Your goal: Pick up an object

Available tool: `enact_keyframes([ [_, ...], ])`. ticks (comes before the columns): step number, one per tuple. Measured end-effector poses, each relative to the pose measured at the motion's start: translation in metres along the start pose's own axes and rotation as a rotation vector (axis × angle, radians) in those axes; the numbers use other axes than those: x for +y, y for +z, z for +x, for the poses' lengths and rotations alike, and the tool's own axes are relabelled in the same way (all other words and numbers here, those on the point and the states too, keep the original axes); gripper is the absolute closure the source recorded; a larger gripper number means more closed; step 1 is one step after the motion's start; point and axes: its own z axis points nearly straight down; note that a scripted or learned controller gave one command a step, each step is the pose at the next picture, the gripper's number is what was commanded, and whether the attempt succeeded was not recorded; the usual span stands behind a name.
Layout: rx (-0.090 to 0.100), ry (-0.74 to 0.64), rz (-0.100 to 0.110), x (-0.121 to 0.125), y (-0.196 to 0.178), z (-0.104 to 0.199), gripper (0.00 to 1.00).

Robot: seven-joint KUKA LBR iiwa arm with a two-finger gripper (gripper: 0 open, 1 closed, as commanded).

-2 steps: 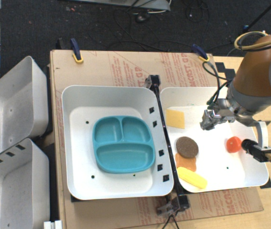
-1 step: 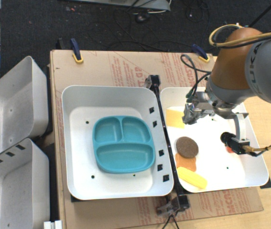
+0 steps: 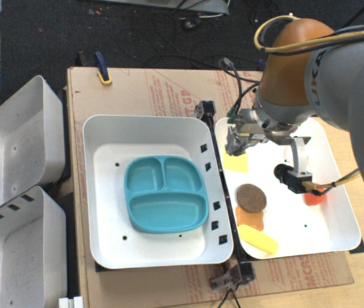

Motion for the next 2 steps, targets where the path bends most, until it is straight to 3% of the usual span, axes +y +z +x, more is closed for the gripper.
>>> enact_keyframes([
  [2,0.000,0.001,0.001,0.034,0.005,0.092,1.00],
])
